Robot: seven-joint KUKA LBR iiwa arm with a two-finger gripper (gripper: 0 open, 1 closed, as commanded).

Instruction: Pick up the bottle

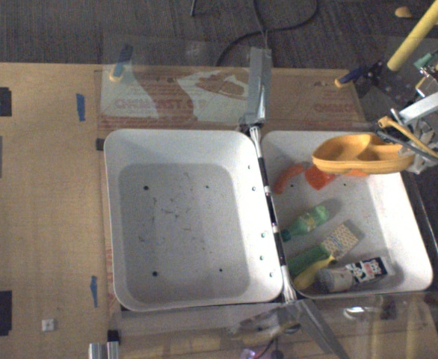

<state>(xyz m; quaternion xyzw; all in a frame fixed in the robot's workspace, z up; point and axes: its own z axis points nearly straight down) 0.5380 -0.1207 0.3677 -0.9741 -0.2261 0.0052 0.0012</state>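
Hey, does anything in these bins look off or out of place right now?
Yes: a yellow scoop-shaped object sits raised above the right bin near the gripper, instead of the green bottle, which lies on its side on the bin floor.

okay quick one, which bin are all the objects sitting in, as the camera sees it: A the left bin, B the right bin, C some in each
B: the green bottle, the orange scoop and the other items all lie within the right bin, while the left bin shows just its white floor.
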